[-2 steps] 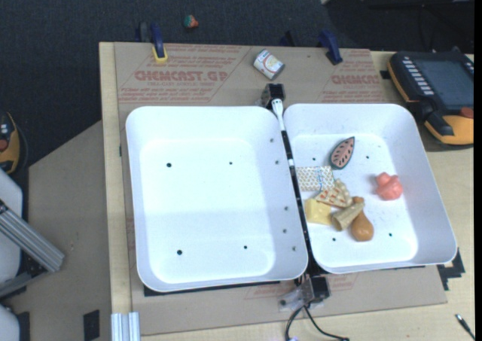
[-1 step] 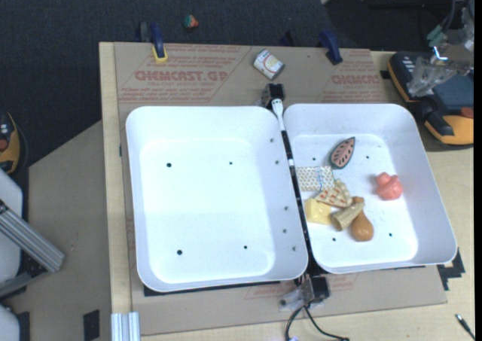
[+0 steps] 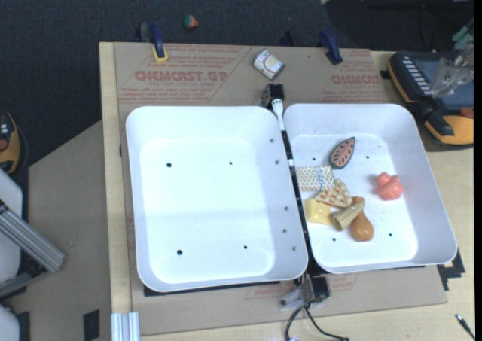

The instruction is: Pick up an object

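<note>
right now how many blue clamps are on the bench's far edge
2. One blue clamp grips the far edge above the left bin; the other blue clamp sits above the right bin.

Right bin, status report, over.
Right bin holds pink toy standing apart, others clustered by yellow wedge. Nothing over the pink toy.

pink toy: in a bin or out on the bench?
In. The pink toy lies on the floor of the right bin, apart from the cluster of other items nearer the divider.
</note>
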`<state>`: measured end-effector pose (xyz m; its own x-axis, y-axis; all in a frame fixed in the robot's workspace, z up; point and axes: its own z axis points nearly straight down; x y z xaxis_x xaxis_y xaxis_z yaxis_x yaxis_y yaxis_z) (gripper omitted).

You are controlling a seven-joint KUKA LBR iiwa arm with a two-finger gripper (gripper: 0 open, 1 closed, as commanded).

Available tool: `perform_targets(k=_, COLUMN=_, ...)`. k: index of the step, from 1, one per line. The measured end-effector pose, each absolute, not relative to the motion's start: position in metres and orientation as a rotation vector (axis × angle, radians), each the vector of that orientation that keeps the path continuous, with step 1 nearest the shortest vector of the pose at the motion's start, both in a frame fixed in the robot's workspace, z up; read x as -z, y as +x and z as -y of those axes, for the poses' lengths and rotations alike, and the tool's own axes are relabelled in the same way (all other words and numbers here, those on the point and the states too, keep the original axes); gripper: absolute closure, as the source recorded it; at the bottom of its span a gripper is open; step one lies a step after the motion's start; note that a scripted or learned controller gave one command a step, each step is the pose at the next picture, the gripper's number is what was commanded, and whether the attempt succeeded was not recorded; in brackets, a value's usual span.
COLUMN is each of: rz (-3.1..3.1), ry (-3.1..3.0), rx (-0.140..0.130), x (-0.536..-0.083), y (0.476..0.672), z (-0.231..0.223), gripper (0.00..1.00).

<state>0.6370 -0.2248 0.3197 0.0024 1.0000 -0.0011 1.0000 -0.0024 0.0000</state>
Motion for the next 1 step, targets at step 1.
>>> perform_targets(k=1, rz=-2.218, ry=2.223, rx=0.000, x=-0.3519, y=0.5906, z=0.2242, gripper=1.00)
